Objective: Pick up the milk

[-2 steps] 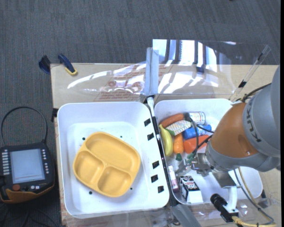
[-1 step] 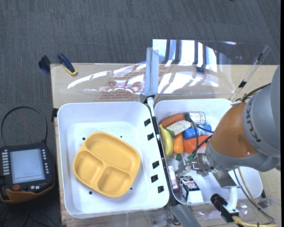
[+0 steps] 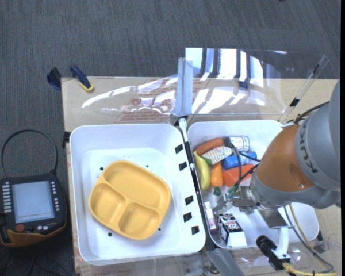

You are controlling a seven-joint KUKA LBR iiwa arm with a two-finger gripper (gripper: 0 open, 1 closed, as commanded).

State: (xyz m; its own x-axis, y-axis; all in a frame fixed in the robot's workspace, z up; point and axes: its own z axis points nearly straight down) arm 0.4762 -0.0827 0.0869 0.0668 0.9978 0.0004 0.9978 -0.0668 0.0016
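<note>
The milk [image 3: 231, 229], a small carton with black-and-white patches and a red mark on top, is seen lying at the near edge of the right bin [image 3: 276, 128], close to the divider between the bins. The tool [image 3: 237, 199] is placed just far of the carton, low over the bin contents; whether it is open or closed cannot be told, and nothing is seen held in it. The right bin is crowded: a yellow banana [image 3: 202, 171] is laid along the left wall, an orange carrot-shaped piece [image 3: 217, 175] beside it, a reddish sausage-like item [image 3: 209, 146] and a pale patterned piece [image 3: 217, 153] farther back, a small can [image 3: 239, 143] with unreadable print at the far side, and a blue item [image 3: 232, 161] next to it. A thin pink-white stick [image 3: 209, 214] is seen just left of the carton. The view of the bin's right half is blocked by the arm [image 3: 299, 165], grey with an orange band; part of the lettering "KUK" is read on it. In the left bin [image 3: 80, 154], a yellow three-compartment plate [image 3: 130, 199] of smooth plastic is set. A teach pendant [image 3: 29, 203] with a grey screen is seen on the carpet to the left, and a blue-yellow clamp [image 3: 80, 78] at the far left corner of the counter [image 3: 126, 99].
</note>
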